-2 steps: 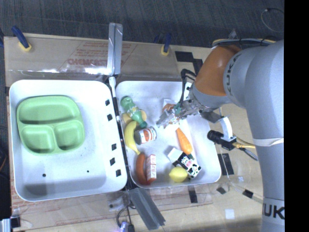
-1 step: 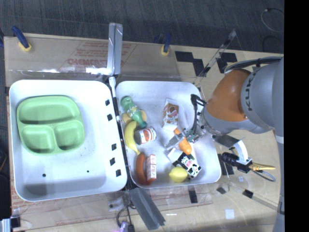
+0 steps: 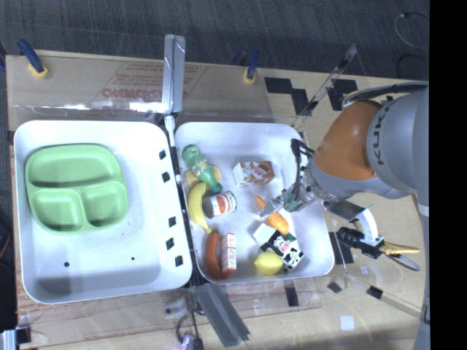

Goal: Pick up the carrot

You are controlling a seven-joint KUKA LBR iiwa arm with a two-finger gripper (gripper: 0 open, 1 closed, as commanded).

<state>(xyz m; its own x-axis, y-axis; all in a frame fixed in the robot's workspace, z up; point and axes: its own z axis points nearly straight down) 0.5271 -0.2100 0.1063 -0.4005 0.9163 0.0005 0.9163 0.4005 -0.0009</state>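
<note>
The carrot (image 3: 278, 222) is a small orange piece lying in the right bin (image 3: 241, 131), right of centre, beside a white block (image 3: 264, 233). A smaller orange bit (image 3: 260, 202) lies just to its left and farther back. My gripper (image 3: 289, 199) reaches in from the right and hangs low over the bin, directly behind the carrot's far end. Its tip is close to or touching the carrot, and I cannot tell which. The grey arm with its orange band (image 3: 350, 152) covers the bin's right rim.
The right bin also holds a green bottle (image 3: 193, 156), a banana (image 3: 197, 204), a small can (image 3: 220, 204), a snack packet (image 3: 255, 172), a red and white box (image 3: 226, 254), a lemon (image 3: 268, 264) and a cow-patterned carton (image 3: 289, 251). A green divided tray (image 3: 76, 187) lies in the left bin.
</note>
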